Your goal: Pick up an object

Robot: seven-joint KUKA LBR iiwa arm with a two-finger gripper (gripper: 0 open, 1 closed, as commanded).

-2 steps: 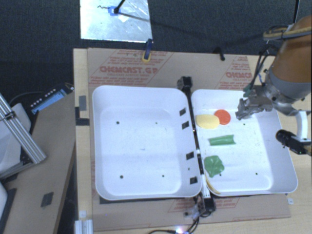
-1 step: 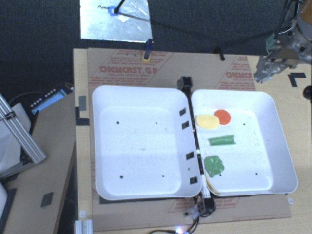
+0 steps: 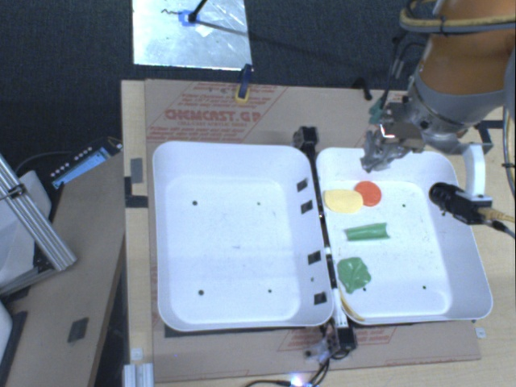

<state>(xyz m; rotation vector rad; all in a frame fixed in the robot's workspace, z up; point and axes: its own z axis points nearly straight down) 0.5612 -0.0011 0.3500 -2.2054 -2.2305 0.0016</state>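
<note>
The arm's upper links run out of frame at the top right corner; the orange band and grey wrist housing [image 3: 463,87] are seen in part. The two-finger gripper [image 3: 379,161] is small and dark against the bin wall, and the jaw state cannot be told. No object is visible between its tips.

The right shallow white plastic bin [image 3: 459,289] holds four items, all in its left half. A flat yellow oval piece [image 3: 343,201] lies near the far left, touching a round orange-red disc [image 3: 369,193] on its right. A green bar-shaped piece [image 3: 367,232] lies just below them, apart from both. A crumpled green leaf-like piece [image 3: 353,273] sits close to the dividing wall. The right half of this bin's floor is open. A black cylindrical fixture [image 3: 451,201] overhangs the right rim.

The left shallow white plastic bin [image 3: 173,164] shows bare floor.

The gripper hangs over the right bin's far left corner, above and just beyond the disc, wrist tilted downward from the right.
</note>
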